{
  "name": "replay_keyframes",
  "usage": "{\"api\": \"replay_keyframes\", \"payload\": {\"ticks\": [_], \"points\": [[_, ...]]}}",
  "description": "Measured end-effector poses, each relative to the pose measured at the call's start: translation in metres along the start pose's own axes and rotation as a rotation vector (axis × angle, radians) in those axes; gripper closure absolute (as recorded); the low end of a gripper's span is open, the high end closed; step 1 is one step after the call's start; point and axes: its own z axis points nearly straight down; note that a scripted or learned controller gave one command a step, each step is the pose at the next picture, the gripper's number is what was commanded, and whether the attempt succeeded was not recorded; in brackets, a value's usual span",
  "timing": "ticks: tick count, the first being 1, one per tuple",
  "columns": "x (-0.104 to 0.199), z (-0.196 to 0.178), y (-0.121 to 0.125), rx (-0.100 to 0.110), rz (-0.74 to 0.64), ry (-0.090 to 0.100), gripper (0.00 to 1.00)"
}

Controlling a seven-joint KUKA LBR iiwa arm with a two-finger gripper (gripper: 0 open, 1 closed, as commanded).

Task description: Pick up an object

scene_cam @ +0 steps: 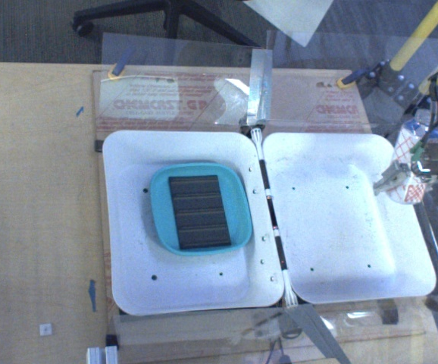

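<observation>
A teal square dish [238,218] with rounded corners lies flat in the middle of the left white bin [128,279]. A dark grey ribbed block [198,211] rests inside the dish and covers most of its floor. The right white bin [333,226] shows its bare, speckled floor.
At the right bin's right rim sits a small grey metal piece [389,179] beside a red-and-white checked item [414,194], with wires above them. A metal bracket [260,89] stands behind the seam between the bins. The wooden bench [37,203] stretches out to the left.
</observation>
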Motion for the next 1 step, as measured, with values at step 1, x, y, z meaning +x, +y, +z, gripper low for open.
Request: {"api": "replay_keyframes", "payload": {"ticks": [1], "points": [[0.0041,0.1155,0.0234,-0.008,-0.228,0.006,0.00]]}}
